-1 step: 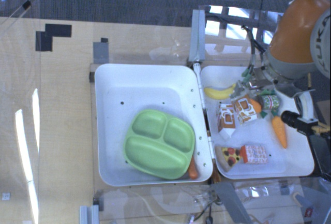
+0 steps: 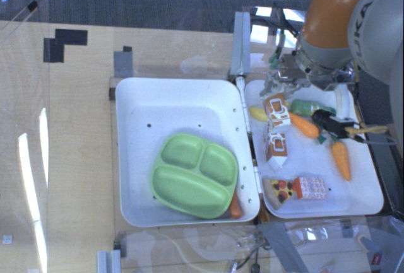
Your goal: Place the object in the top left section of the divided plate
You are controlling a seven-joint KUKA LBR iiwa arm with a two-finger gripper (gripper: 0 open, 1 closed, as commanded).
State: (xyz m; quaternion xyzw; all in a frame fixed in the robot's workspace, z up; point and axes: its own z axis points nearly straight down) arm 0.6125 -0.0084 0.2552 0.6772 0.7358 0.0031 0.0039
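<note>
Reaching in from the right, the grey arm [image 2: 379, 19] with its orange band hangs over the far edge of the right bin [image 2: 372, 202]. The gripper [image 2: 287, 76] is low at that far edge, close to the wall between the two bins. Its metal parts are crowded and partly blurred, so I cannot tell if the claw is released or clenched, and I see no object clearly inside it.

The green divided plate [image 2: 196, 174] lies in the left bin [image 2: 145, 114], near the front right corner of this bin and a little turned. It has two small sections on the far side and one long section on the near side. All three sections show only green surface. A small orange piece [image 2: 235, 207] looks out from under the plate's right front rim, touching the bin's front right corner.

The right bin carries the loose things. A brown and white carton [image 2: 278, 111] stands just below the gripper, and a second similar carton [image 2: 276, 144] lies just in front of it. A yellow piece [image 2: 257, 114] is beside the first carton, at the bin's left wall. One carrot [image 2: 305, 127] lies near the middle, a second carrot [image 2: 341, 159] near the right edge, and a green object [image 2: 309, 106] at the far side. A flat red package [image 2: 310, 188] and a pizza slice toy [image 2: 279, 190] rest along the front edge.
</note>
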